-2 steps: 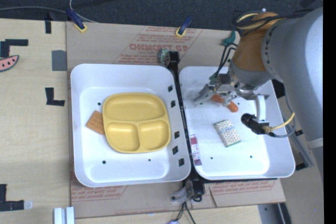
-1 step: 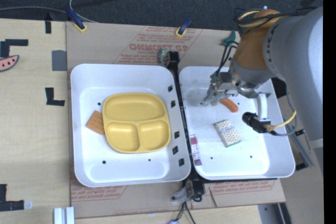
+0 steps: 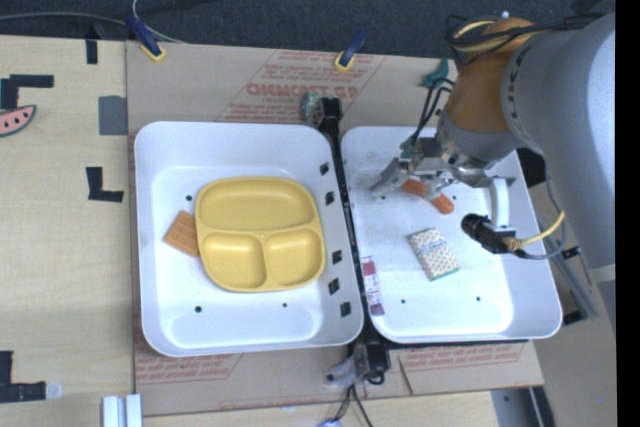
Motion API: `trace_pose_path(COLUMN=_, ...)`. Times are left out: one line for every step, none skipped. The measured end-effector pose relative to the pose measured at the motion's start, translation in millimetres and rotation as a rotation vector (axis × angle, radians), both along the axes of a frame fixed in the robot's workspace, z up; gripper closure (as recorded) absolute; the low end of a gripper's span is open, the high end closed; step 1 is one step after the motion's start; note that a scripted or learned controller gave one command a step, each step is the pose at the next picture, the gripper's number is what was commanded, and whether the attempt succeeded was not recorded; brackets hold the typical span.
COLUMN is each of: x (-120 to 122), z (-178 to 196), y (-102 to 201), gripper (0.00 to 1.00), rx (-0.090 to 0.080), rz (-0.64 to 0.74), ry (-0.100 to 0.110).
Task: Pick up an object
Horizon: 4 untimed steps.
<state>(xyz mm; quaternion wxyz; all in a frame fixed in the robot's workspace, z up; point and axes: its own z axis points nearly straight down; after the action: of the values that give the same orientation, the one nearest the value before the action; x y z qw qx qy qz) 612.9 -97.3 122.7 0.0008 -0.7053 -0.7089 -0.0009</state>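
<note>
**Arm low over the right bin**

The gripper sits in the upper part of the right bin; whether it is spread is unclear. A speckled, square sponge lies below it. The left bin holds a glossy yellow divided plate overlapping a tan cracker.

Red print on the cardboard sheet under the bins is too blurred to read.

Left bin: a yellow divided plate is seen at its centre, an orange cracker tucked at the plate's left edge.
Right bin: a patterned packet lies mid-bin; the gripper is poised near the far edge, beside a small orange piece.
</note>
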Motion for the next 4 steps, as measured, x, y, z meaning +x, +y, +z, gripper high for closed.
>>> trace_pose_path(x=-0.1, z=9.1, y=1.1, gripper=1.0, rx=0.002, rz=0.001, ry=0.001)
trace_pose_path(x=-0.1, z=9.0, y=1.1, gripper=0.0, rx=0.002, rz=0.001, ry=0.001)
trace_pose_path(x=-18.5, z=-36.7, y=-19.8, gripper=0.0, rx=-0.002, rz=-0.004, ry=-0.001)
trace_pose_path(x=-68.5, z=-36.3, y=-3.6, gripper=0.0, rx=-0.004, rz=-0.006, ry=-0.004)
